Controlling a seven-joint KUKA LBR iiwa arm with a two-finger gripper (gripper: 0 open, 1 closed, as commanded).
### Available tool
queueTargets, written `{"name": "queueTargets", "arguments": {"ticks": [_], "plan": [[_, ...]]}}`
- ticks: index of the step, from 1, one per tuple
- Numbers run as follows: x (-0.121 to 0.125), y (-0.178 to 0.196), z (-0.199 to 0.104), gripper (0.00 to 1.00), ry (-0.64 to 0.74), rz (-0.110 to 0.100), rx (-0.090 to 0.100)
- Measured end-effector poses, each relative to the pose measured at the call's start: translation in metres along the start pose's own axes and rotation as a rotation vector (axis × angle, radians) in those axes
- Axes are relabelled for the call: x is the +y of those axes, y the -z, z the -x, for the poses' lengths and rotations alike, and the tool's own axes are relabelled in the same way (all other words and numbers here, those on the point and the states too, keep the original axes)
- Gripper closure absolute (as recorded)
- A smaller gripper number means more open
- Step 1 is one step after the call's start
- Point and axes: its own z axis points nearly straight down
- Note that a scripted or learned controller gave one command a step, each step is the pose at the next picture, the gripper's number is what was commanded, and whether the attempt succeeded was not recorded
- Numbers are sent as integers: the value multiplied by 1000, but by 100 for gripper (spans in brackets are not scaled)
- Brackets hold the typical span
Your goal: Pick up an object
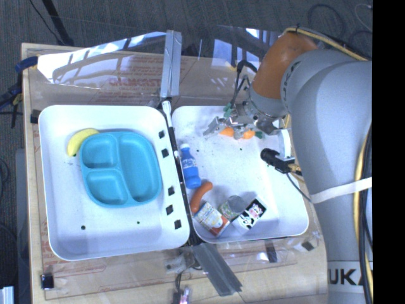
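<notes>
Counting 1 tray (120, 170), 1 banana (79, 140), 1 bottle (188, 165)

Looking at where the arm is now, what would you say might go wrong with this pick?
1. The gripper sits low at the right bin's far edge over a small orange object, which is partly hidden; a grasp there may slip or miss.
2. That spot is near the bin wall, so the fingers might catch it.
3. The remaining items, blue bottle included, crowd the divider, awkward for retries.
</notes>
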Motion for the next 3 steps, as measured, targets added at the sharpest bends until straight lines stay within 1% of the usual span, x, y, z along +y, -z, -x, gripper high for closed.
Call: {"name": "queueTargets", "arguments": {"ticks": [1,2,3], "plan": [[-1,1,5,0,88,-5,4],[0,31,9,0,104,5,-6],[0,-7,9,0,177,3,-4]]}}
